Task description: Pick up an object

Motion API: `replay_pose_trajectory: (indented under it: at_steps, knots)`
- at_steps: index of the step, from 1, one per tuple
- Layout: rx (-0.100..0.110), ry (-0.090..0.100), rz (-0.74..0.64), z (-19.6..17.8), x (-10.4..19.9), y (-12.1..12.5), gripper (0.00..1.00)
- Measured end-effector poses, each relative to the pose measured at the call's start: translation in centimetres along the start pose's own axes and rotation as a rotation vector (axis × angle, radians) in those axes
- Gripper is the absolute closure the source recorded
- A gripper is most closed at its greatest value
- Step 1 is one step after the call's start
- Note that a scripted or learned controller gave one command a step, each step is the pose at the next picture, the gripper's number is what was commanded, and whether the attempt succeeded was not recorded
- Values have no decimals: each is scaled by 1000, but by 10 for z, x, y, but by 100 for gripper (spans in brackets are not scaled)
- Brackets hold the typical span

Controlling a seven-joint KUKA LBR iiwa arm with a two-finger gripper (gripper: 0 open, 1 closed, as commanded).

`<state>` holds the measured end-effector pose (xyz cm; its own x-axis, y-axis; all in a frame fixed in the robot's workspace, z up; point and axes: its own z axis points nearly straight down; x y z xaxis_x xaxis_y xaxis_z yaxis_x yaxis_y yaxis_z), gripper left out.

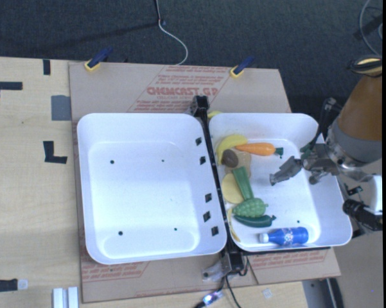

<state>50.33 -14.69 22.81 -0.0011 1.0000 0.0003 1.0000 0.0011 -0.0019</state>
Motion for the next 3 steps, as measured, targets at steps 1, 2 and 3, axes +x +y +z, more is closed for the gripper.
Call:
replay_pose_trajectory:
  at_steps: [1, 2, 3]
  knots:
    - [7, 2, -2, 149, 28, 13, 0]
    - [2, 1, 0, 132, 27, 14, 100]
    - [-9, -1, -6, 113, 48, 104, 100]
